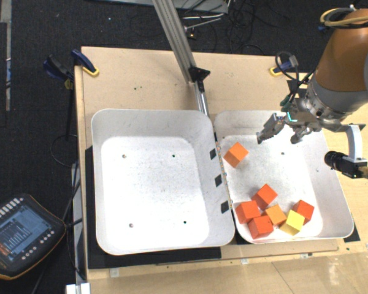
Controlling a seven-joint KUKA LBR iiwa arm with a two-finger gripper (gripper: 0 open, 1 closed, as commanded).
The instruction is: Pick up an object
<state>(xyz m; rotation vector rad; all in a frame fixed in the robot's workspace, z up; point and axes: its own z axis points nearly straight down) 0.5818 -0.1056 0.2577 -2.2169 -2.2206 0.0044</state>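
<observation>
The big grey and orange arm (346,60) is reaching in from the right side. Its tool (281,131) is hanging above the top part of the right bin (331,182). The two fingers are standing spread apart, one to the left and one to the right, and nothing is sitting between them. The tool is not touching any block.

The blocks are all lying in the right bin. One orange block (235,154) is sitting by itself near the left wall of that bin, a little below and to the left of the tool. It is apart from the others.

The other blocks are huddling together at the bottom end of the bin. A red block (266,195) is sitting at the top of the group. Another red block (247,211) is lying just to its lower left. A third red block (260,226) is sitting at the bottom, near the bin's edge. An orange block (275,214) is sitting in the middle of the group. A yellow block (292,222) is lying just to its right, and a red block (303,210) is touching the yellow one on the far right.

The left bin (110,127) is sitting right beside the right bin, on the tan tabletop (141,78). A grey hand controller (18,234) is lying off the tabletop at the bottom left.
</observation>
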